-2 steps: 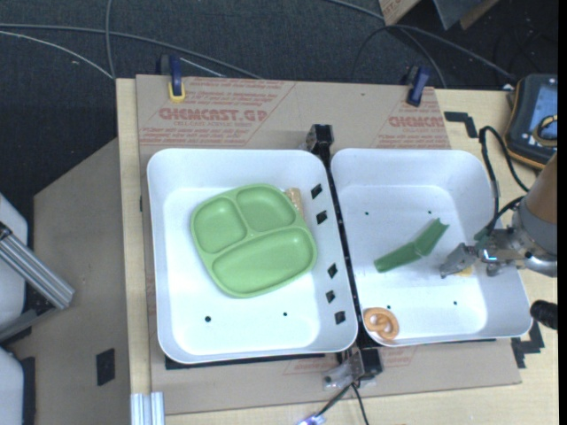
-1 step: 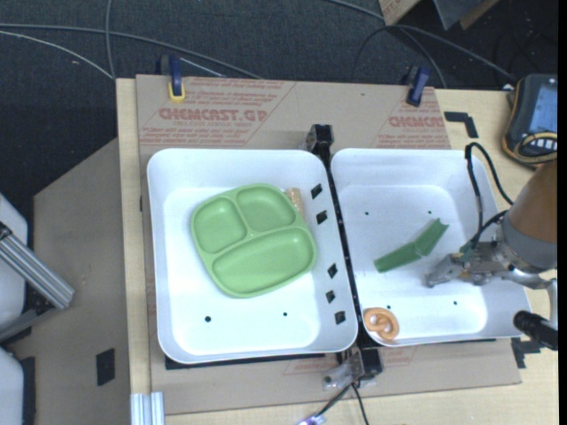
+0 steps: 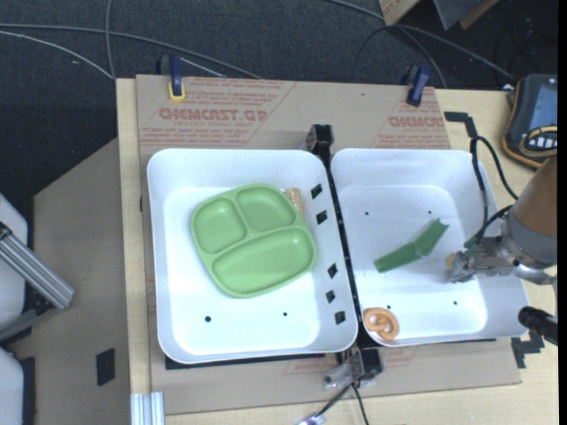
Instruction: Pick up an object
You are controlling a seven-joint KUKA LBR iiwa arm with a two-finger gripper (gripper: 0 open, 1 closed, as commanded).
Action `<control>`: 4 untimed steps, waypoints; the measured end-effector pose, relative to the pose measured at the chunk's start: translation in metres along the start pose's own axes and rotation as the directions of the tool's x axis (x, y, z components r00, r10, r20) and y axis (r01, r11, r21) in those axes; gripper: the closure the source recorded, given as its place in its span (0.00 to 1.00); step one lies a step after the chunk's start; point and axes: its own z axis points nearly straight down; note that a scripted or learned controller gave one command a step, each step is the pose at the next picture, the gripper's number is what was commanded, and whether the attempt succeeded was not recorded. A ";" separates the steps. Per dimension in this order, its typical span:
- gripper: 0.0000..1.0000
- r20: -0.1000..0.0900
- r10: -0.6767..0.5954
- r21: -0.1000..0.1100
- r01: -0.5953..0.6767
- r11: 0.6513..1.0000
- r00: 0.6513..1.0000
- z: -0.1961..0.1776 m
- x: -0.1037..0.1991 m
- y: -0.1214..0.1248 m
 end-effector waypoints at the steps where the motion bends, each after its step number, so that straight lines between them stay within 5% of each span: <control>1: 1.00 0.004 -0.001 -0.004 0.001 1.000 1.000 -0.063 -0.002 0.002; 3: 1.00 0.003 -0.002 -0.003 0.002 1.000 1.000 -0.160 -0.003 0.008; 4: 1.00 -0.002 -0.006 0.003 0.006 1.000 1.000 -0.151 0.059 0.004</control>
